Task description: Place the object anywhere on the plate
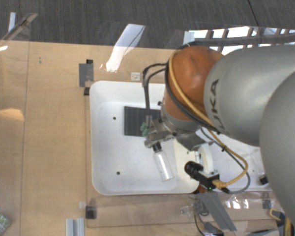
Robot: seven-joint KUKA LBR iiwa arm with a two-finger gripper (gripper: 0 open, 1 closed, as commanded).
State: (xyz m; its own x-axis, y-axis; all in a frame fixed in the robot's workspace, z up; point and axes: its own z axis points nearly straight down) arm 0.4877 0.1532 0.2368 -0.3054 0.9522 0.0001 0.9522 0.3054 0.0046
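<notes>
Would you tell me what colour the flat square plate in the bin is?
Dark grey, nearly black; the plate shows in the camera view.

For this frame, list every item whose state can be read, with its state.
Dark square plate: flat on the bin floor, right part hidden by the wrist.
Clear plastic cylinder: lying in the bin, below the plate, not on it.
White bin: flat on the bench.
Gripper: low over the bin, above the cylinder's upper end.

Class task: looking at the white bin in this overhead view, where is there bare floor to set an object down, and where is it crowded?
Bare floor in the white bin lies along its left wall and front-left, left of the dark plate. It is crowded at the bin's right, where the gripper and arm hang beside the plate.
</notes>
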